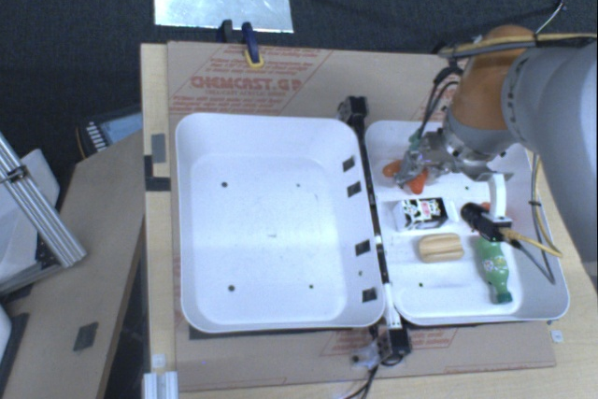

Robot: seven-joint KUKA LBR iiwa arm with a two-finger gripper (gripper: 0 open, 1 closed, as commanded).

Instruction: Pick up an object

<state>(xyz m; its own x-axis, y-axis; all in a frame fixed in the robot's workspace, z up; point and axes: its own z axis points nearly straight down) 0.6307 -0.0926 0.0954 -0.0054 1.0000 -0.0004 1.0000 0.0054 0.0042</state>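
Lettering in red reading "CHEMCAST" crosses the brown cardboard sheet (280, 75) on the table (156, 238), while the print on the small black-and-white box (422, 212) in the right shallow white bin (448, 294) is too small to read. That box lies mid-bin with a tan oval bread-like roll (439, 248) just in front of it and a green plastic bottle (492, 268) near the right rim; bare floor shows along the front rim and across the left white bin (271, 220). The gripper (418, 165) sits low over the right bin's back part, at a small orange object (394, 170), and whether the jaws are open or gripping it cannot be told.
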